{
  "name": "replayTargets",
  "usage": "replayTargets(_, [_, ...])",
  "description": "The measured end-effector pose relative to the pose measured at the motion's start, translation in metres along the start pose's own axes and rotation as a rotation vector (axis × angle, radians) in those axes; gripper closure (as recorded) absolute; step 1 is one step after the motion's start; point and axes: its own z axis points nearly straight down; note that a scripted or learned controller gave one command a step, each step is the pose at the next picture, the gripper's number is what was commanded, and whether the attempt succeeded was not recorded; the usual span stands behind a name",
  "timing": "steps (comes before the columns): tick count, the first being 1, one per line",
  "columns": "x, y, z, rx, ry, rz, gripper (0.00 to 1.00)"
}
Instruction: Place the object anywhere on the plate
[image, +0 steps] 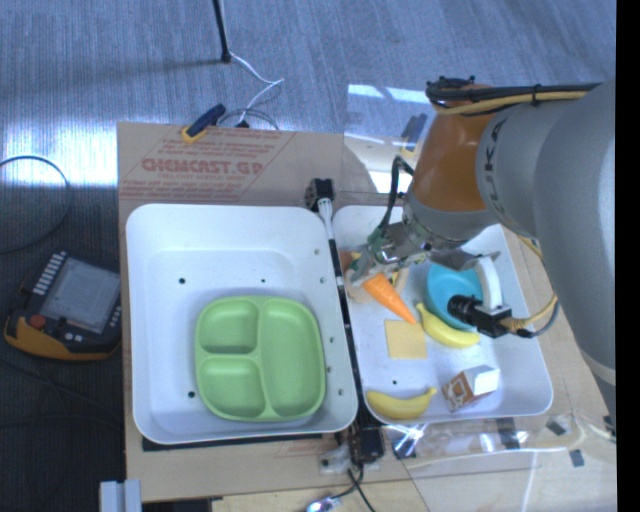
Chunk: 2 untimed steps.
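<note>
A light green divided plate (262, 356) lies in the left white bin (160, 250), toward its front. My gripper (380, 257) hangs low over the upper left part of the right bin (532, 385), just above the thick end of an orange carrot (388, 296). The wrist hides the tips, so I cannot see anything held. Beside the carrot lie a yellow cheese slice (405, 339), a banana (447, 330) and a blue object (442, 283). Another banana (400, 402) and a small brown and white carton (470, 386) sit near the bin's front wall.
The grey arm with its orange band (455, 170) covers the right bin's far right side. A black post (322, 195) stands at the wall between the bins. Cardboard (200, 165) lies under both bins, and a teach pendant (65, 305) rests on the floor at left.
</note>
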Motion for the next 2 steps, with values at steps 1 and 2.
replayTargets(1, [0.045, 0.009, 0.000, 0.000, 0.003, 0.143, 1.00])
replayTargets(2, [0.125, 0.012, 0.000, 0.001, 0.005, 0.196, 1.00])
